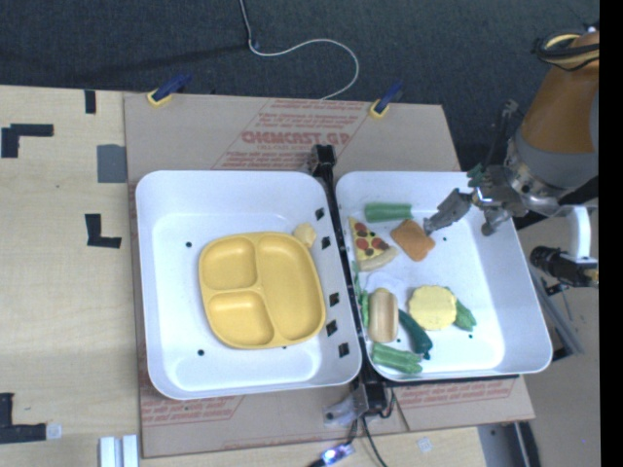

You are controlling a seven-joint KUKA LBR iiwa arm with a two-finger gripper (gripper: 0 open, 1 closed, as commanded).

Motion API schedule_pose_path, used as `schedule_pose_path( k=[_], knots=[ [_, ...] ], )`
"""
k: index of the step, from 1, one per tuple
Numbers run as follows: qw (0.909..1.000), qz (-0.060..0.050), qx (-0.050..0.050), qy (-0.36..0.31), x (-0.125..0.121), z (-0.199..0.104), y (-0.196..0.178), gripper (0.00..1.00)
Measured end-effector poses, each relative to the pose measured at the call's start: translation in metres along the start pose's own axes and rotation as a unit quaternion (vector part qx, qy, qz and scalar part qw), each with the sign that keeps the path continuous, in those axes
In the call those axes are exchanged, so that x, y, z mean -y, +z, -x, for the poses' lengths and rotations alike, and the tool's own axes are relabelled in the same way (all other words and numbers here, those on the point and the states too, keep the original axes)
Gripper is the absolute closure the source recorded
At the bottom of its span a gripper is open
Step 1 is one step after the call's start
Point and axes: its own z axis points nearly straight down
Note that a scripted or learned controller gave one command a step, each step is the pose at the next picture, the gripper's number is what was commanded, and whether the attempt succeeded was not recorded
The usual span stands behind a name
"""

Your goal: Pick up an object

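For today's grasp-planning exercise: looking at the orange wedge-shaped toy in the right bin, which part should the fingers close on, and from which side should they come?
Grip the orange wedge across its two long flat sides, coming straight down from above. It lies flat on the right bin floor with bare floor to its right and below it, so there is room there. The pizza slice sits close on its left, so a sideways approach would probably nudge it.

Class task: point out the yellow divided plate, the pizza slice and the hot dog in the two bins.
yellow divided plate (261, 289): camera view, central ridge.
pizza slice (371, 244): camera view, topping face.
hot dog (383, 315): camera view, bun middle.
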Motion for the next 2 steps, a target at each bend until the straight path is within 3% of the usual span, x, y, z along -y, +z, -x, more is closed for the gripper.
schedule_pose_path(
  k=[1,2],
  knots=[
    [1.0,0.006,0.001,-0.002,-0.002,0.0,-0.008,0.0],
    [1.0,0.005,0.001,-0.002,-0.013,-0.001,0.046,0.0]
  ],
)
